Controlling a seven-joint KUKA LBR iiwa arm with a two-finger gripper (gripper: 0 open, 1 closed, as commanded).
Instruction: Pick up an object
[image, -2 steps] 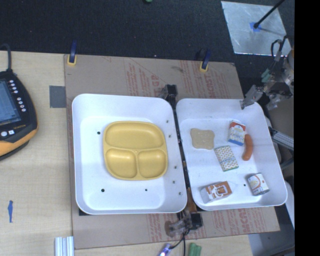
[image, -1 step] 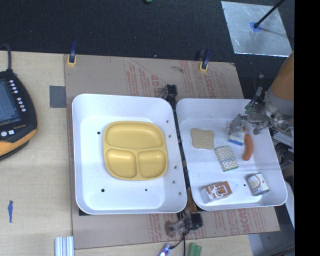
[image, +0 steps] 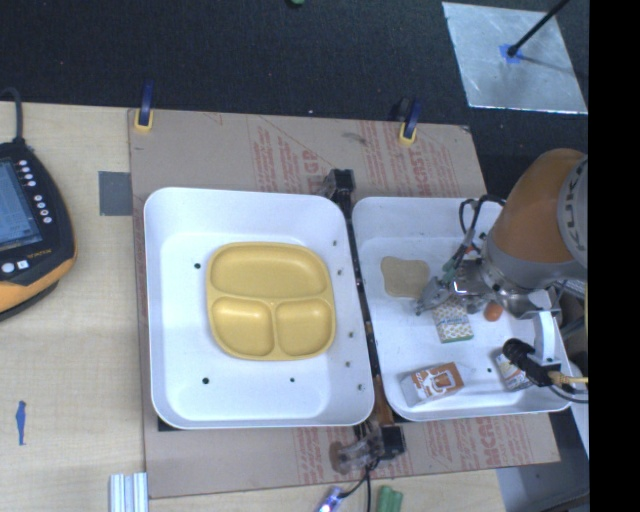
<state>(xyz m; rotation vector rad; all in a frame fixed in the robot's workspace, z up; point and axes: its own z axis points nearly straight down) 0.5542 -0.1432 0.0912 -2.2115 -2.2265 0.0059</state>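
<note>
The gripper (image: 446, 292) is lowered into the right bin (image: 420, 215), just above a checkered packet (image: 453, 324); whether it is open cannot be told. A tan pad (image: 403, 276) lies left of it, a brown packet (image: 432, 381) nearer. A yellow divided tray (image: 270, 299) sits in the left bin (image: 170, 300).

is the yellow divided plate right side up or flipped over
Right side up: the plate lies flat in the left bin with its three hollows facing up.

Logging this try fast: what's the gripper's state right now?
Gripper: low in the right bin, just above the small patterned packet; open or shut cannot be told.
</note>
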